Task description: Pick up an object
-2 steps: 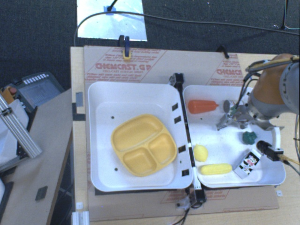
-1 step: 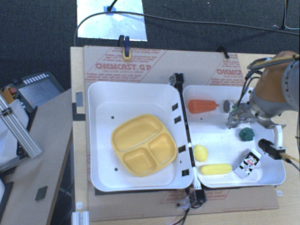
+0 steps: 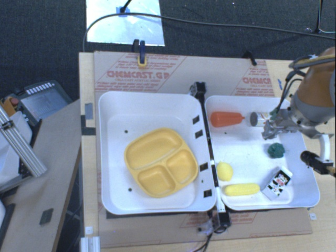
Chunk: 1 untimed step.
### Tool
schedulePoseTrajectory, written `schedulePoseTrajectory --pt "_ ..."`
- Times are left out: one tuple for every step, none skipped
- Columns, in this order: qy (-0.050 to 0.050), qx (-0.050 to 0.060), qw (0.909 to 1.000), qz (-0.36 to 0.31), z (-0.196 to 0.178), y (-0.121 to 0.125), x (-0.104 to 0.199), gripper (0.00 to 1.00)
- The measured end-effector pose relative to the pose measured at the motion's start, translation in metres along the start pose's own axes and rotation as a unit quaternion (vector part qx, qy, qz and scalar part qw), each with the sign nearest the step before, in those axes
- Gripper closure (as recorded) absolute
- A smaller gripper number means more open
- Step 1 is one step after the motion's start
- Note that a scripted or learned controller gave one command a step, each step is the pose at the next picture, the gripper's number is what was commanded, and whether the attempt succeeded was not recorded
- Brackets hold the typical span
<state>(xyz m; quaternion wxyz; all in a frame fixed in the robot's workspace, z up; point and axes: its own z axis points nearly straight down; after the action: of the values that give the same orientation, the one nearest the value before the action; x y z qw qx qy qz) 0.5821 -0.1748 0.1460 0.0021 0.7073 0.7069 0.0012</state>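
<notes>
Milk carton (image 3: 276, 184) is sitting nearest; jaws (image 3: 269, 126), state unclear, are hovering with the carrot (image 3: 227, 118) at nine o'clock.

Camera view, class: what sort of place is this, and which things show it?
Probably a robotics lab test bench: a robot arm reaches over two white bins holding toy food like a carrot, with cables across the floor.

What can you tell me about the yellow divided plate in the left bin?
The yellow divided plate looks like smooth moulded plastic with rounded corners and three compartments: one long, two smaller. It lies flat, right side up and turned at an angle, on the floor of the left bin, near the middle. Nothing sits in it or touches it.
</notes>
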Motion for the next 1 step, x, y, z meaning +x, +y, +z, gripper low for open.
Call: schedulePoseTrajectory --pt "-0.001 -0.002 1.0000 -0.003 -0.0569 0.0124 0.0001 1.00"
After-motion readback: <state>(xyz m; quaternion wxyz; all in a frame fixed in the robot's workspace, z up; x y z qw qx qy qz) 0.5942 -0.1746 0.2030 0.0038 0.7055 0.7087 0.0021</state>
